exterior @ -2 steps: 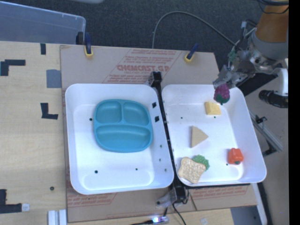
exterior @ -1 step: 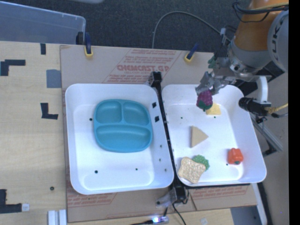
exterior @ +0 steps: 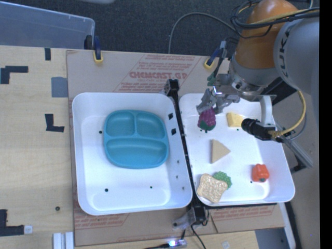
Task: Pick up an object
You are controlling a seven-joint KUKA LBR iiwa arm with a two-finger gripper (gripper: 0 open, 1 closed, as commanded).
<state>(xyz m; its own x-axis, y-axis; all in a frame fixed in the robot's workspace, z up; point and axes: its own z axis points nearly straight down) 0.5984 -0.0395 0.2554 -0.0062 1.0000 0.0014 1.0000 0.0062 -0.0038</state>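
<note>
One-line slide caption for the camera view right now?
KUKA gripper poised at a purple grape bunch in the right bin; blue divided plate in the left bin.

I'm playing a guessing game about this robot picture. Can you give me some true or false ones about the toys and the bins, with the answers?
1. The blue plate lies in the left bin. True.
2. The purple grapes are between the fingers of the gripper. True.
3. The red toy sits on the blue plate. False: it lies in the right bin, near its right side.
4. The tan wedge is in the right bin. True.
5. The waffle is at the far end of the right bin. False: it lies at the near end, beside a green toy.
</note>
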